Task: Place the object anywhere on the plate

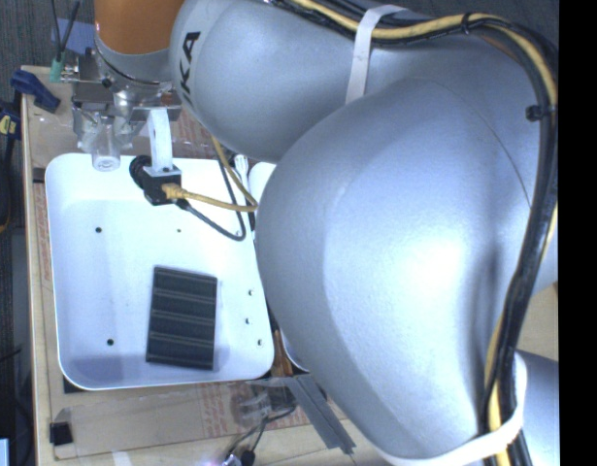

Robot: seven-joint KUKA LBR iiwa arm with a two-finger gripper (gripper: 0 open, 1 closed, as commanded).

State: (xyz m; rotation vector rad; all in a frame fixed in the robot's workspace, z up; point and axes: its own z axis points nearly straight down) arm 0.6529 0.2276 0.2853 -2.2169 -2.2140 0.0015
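Looming nearest the lens, the grey arm (pixel 405 260) fills the right and centre of the frame. At upper left its gripper (pixel 109 134) hangs over the far rim of the left white bin (pixel 75 260); whether anything sits between its clear fingers I cannot tell. One dark ribbed rectangular object (pixel 183 316) lies flat at lower centre of that bin. No plate can be made out, so the placing looks not yet done. Count: one object, two bins, the second bin (pixel 262 176) a sliver beside the arm.
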